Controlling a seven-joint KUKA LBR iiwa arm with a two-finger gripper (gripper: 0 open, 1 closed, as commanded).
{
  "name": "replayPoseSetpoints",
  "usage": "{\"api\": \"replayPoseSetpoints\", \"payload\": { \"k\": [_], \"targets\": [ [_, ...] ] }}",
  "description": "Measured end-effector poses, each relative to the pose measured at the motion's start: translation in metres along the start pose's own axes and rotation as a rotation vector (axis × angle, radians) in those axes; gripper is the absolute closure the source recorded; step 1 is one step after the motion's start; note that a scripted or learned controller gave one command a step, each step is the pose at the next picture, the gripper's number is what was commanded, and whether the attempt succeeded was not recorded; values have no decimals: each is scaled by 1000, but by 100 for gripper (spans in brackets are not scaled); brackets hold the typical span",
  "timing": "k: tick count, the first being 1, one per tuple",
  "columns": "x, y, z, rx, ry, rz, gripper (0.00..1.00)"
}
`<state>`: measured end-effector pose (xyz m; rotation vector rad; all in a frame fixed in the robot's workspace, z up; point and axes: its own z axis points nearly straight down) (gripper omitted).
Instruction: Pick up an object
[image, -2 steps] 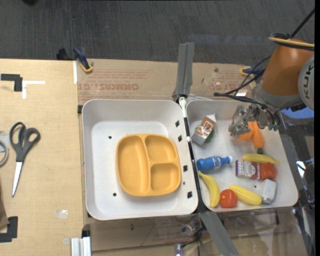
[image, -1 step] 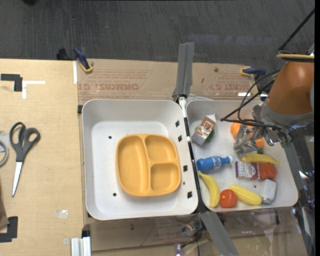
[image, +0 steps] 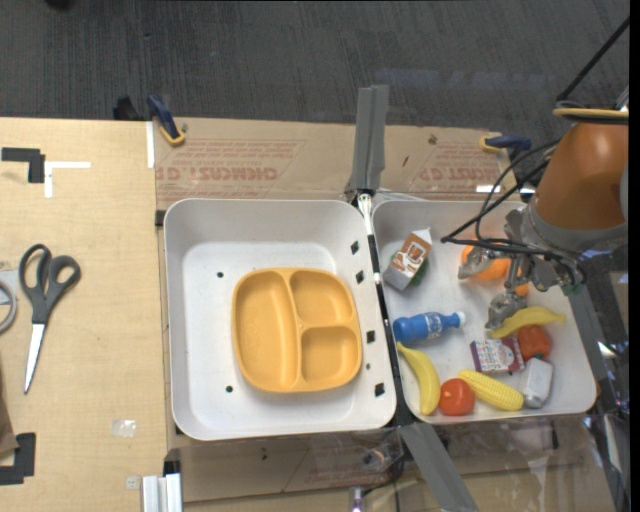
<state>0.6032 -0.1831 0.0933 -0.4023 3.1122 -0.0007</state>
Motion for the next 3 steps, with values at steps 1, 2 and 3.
{"api": "replayPoseSetpoints", "payload": {
  "k": [1,2,3],
  "targets": [
    [-2,-1,-11,3,-6,1,100],
    [-45,-51,-1,0,0,236,100],
    [-37,-48,5,-16,41,237,0]
  ]
}}
